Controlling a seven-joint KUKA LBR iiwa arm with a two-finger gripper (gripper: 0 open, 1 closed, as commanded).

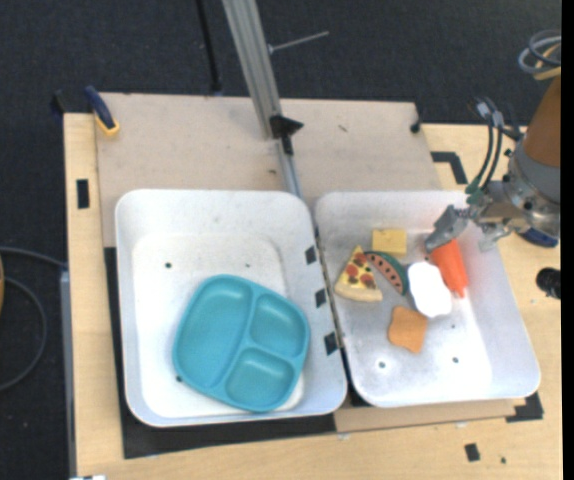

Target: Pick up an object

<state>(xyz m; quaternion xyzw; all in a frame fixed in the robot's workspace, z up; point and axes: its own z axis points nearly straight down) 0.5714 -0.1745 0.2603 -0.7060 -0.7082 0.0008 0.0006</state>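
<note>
- Nearest the cam: teal divided plate (244,342), 3 compartments, lies flat in the left bin (147,218) toward its front right corner.
- Right bin (507,358) holds the pickable stuff, all bunched in its middle/back: toy pizza slice (359,277), yellow cheese-like block (389,240) just behind it, orange-brown chunk (408,329) (bread or nugget, can't tell) nearer the front, white rounded piece (430,289), and a toy carrot (451,266) touching the white piece on its right.
- Gripper (454,224) comes in from the right, sits low over the back of the right bin, grey finger (443,230) tip right at the carrot's top end.
- Whether it's open or closed: can't tell from this angle; nothing visibly clamped.
- Progress, my read: approach done, grasp not confirmed. All items lie on the bin floor, none lifted.
- Left to do: close on carrot (likeliest target), lift clear of bin.
- Risk: white piece is crowding the carrot, could get nudged or caught too.
</note>
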